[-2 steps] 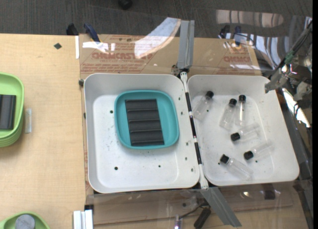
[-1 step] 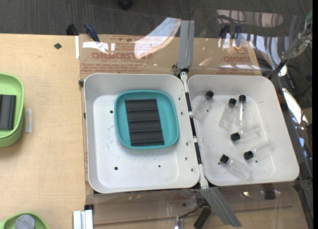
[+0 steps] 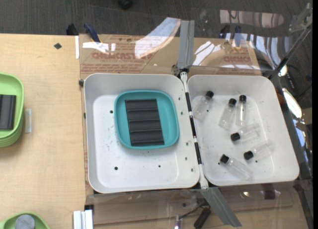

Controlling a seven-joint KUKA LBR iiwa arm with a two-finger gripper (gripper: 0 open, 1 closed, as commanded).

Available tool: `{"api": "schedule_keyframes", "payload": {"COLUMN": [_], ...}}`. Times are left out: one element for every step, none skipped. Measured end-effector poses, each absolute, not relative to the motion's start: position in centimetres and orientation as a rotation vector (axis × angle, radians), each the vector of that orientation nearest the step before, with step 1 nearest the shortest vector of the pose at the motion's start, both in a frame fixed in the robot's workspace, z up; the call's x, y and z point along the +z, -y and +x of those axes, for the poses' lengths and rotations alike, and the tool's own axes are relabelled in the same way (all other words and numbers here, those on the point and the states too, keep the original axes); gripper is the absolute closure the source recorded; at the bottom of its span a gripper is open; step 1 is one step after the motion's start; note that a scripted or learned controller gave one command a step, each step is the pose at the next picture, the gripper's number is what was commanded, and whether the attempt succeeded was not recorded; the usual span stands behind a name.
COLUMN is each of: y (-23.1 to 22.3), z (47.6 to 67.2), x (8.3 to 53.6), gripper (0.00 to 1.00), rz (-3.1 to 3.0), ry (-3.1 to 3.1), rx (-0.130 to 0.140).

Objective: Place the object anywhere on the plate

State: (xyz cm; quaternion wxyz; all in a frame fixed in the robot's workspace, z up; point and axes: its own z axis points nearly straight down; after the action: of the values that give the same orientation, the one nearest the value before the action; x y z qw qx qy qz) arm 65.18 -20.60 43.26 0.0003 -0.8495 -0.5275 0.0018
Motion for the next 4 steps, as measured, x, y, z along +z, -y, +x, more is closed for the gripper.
{"api": "schedule_keyframes", "payload": {"y": [21.3,21.2,21.3,21.6], "z": [66.0,66.0,65.2,64.8], "x": [44.0,44.0,43.9,43.9], "gripper": [0.00,0.00,0.00,0.00], "rz": [-2.785,-2.858,-2.904,-2.975], "ry": [1.453,1.301,1.190,1.000], "rx": [0.006,0.007,0.008,0.010]}}
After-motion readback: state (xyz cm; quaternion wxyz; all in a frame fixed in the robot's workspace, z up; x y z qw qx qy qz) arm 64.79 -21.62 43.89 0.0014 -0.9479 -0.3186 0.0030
